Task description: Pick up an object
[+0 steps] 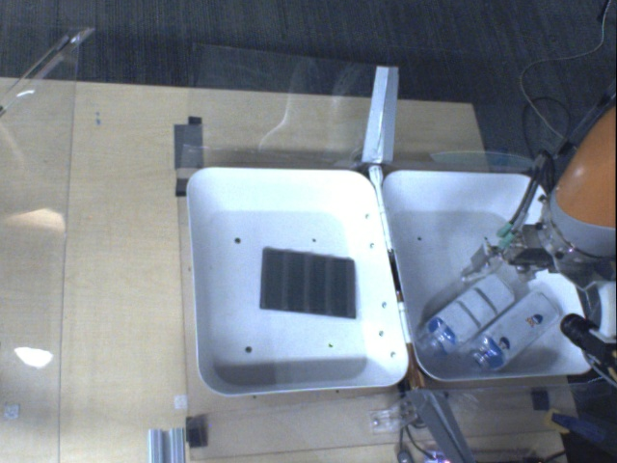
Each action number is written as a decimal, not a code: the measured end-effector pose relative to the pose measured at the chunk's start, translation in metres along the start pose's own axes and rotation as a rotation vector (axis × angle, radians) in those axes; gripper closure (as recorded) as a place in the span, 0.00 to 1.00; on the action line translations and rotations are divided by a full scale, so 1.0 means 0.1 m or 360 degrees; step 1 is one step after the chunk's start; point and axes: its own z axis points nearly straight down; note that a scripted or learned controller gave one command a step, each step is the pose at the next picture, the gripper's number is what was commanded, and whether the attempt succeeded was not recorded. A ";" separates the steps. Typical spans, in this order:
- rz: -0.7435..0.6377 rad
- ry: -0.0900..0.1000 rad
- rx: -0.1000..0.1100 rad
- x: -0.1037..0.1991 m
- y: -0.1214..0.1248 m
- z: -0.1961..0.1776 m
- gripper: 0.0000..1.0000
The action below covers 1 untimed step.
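Where the arm [588, 186] reaches in at the right edge of the frame, you see its orange band and, below it, the gripper [511, 252] hanging over the right bin [434, 210]. You cannot tell from this slant whether it is parted or closed; the tip is a small blur of grey metal with a green fleck beside it.

Look at the lower part of that bin for the things you could pick. Two bottles lie there side by side, both on their sides and tilted the same way, caps toward the lower left of the frame. The left bottle [469, 313] is clear plastic with a pale label round its middle and a blue cap at the low end. The right bottle [518, 328] looks much the same: clear, blue cap, a few dark marks on its label. They touch or nearly touch along their length. The gripper sits just above the upper end of the left bottle; you cannot tell if it touches it.

In the centre of the frame the left bin [222, 220] holds a dark ribbed mat [308, 283], lying flat in its middle, well apart from the bottles. Both bins rest on the bench [106, 258].
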 end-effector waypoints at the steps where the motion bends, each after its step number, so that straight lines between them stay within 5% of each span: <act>1: -0.0279 -0.0003 -0.0014 -0.52 0.36 1.35 0.00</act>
